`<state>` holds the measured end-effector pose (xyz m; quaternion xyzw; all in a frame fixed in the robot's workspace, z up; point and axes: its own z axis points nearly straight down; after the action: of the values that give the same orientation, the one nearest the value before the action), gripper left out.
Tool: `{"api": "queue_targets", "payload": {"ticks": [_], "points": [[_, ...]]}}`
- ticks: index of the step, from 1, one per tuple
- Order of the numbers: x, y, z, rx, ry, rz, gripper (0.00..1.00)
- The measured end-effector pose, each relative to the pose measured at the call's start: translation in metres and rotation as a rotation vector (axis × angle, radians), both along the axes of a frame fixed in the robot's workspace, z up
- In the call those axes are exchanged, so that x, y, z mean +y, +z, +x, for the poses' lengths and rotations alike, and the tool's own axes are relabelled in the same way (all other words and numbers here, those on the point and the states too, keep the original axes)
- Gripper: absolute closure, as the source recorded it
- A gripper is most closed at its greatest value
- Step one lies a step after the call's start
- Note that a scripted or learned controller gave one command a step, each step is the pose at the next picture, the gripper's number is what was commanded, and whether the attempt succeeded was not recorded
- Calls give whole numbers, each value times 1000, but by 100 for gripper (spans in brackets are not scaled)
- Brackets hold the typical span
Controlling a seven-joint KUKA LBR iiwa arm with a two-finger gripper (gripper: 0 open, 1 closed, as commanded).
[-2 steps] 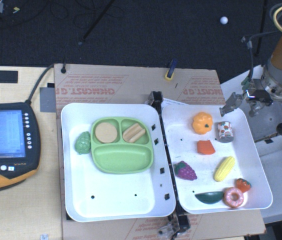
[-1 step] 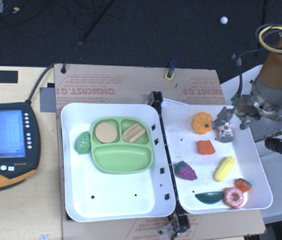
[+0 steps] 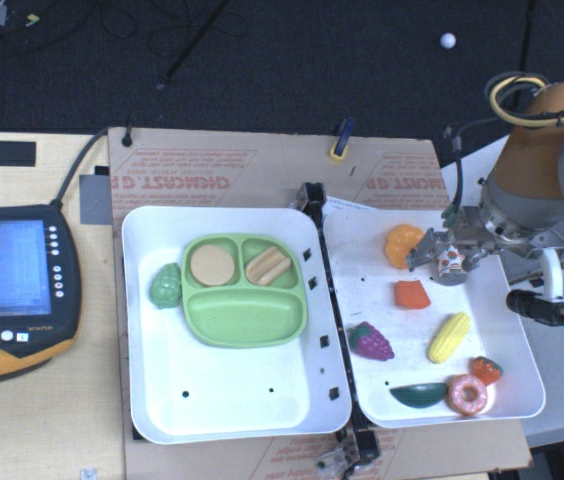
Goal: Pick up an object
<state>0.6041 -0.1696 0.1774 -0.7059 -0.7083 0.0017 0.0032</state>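
Lying just left of pincer (image 3: 449,261): orange (image 3: 402,245)

Arm (image 3: 530,163) comes in from the right side, orange band up top, grey wrist angled down and leftward over the right bin's (image 3: 532,388) upper right part, near its far edge. Gripper (image 3: 449,258) sits low at approx mid-height of that far-right area, pointing left; finger state can't be made out w/ this view
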Motion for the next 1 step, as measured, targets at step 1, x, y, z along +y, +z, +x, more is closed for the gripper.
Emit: {"api": "queue_targets", "payload": {"ticks": [1], "points": [[5, -43, 1, -1, 1, -1, 0]]}}
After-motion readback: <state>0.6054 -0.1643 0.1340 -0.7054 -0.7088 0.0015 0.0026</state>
